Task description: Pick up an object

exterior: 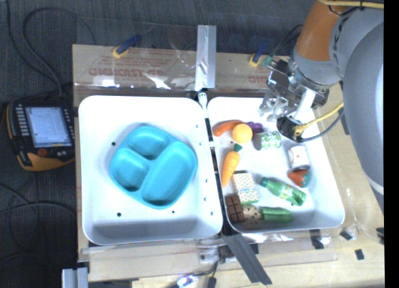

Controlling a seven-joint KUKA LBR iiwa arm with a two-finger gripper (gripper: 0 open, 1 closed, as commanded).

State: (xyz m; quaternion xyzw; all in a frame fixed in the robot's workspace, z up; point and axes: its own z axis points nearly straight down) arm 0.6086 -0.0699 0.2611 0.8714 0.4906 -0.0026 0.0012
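No single target is marked; all the loose items sit in the right bin (333, 202). Carrot (230, 167) near the bin's left wall, long axis far-to-near, slightly tilted, green top at the far end. Second orange piece (224, 128) at the far left, long axis left-right, touching a yellow lemon (242, 133), with a purple item (255, 126) partly hidden just behind it. Small green-and-white object (270, 139) right of the lemon, too blurred to name. White jar (299, 155) by the right wall, red-orange item (299, 177) just near of it. Green bottle (283, 191) lies on its side, long axis left-right and slanted, neck towards the left. Pale box (245, 187) left of the bottle; brown chocolate bar (233, 208), a speckled brown block (252, 216) and a green cucumber (275, 214) lie along the near wall, the cucumber left-right. Left bin (93, 218) holds a blue three-compartment plate (153, 165). Gripper (277, 103) hangs over the far edge of the right bin, a cluttered mass of metal and cable; cannot tell whether it is spread or closed, nothing seen in it. Teach pendant (40, 128) on the floor far left, partly cut off
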